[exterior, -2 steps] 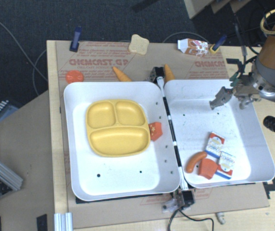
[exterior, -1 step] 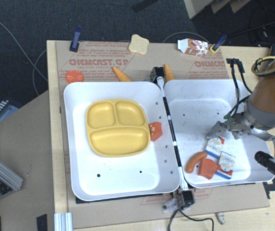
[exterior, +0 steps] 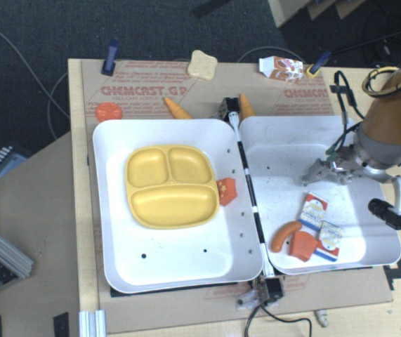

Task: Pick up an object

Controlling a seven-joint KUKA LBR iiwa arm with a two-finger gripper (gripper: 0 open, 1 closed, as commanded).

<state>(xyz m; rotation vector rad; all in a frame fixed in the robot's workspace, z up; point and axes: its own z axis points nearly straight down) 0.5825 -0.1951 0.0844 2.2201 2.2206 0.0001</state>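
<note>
Gripper (exterior: 324,172): low inside the right bin (exterior: 284,135), near its middle; jaws apparently spread, nothing between them, though the view is small.
Carton (exterior: 321,225): red, white and blue, flat just below the gripper.
Hot dog (exterior: 285,235): left of the carton, touching a red block (exterior: 302,246).
Left bin (exterior: 179,265): yellow divided tray (exterior: 171,187), small red piece (exterior: 226,190) beside it.

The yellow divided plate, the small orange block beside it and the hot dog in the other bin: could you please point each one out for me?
yellow divided plate (exterior: 172,187): camera view, middle of the plate.
small orange block (exterior: 226,190): camera view, top face.
hot dog (exterior: 285,235): camera view, mid-length.
</note>
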